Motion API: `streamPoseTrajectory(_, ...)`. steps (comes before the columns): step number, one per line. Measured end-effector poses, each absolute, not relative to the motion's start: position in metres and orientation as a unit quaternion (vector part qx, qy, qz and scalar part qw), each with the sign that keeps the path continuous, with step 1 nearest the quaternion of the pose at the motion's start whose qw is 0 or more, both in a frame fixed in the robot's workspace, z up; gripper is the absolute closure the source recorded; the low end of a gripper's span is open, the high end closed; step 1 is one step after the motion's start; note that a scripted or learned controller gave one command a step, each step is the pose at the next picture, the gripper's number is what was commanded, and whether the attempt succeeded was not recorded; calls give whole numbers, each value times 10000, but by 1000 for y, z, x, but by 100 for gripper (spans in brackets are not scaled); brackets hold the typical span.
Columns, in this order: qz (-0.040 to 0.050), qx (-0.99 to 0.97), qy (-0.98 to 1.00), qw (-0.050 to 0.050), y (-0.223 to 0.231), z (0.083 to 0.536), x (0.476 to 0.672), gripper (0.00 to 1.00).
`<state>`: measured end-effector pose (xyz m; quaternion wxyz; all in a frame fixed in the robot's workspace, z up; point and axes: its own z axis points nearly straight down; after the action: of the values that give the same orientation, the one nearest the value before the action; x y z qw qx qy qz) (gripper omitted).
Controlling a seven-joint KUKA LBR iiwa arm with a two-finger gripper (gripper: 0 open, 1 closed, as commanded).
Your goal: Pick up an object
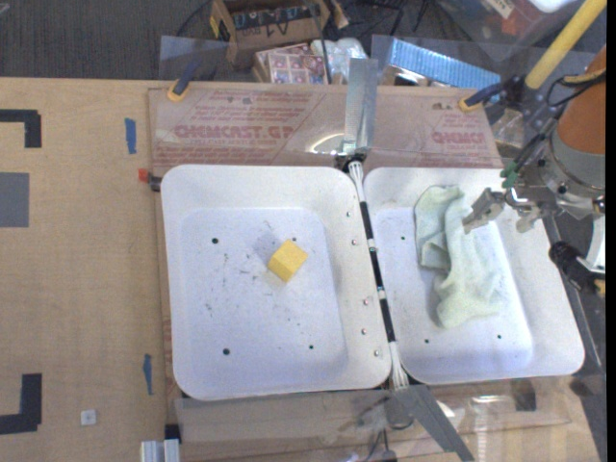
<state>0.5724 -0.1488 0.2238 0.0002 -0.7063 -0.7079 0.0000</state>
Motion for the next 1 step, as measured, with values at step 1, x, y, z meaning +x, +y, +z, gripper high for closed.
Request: streamPoseTrajectory(1, 1, -6442, -7648, 3, -96, 154, 513, 0)
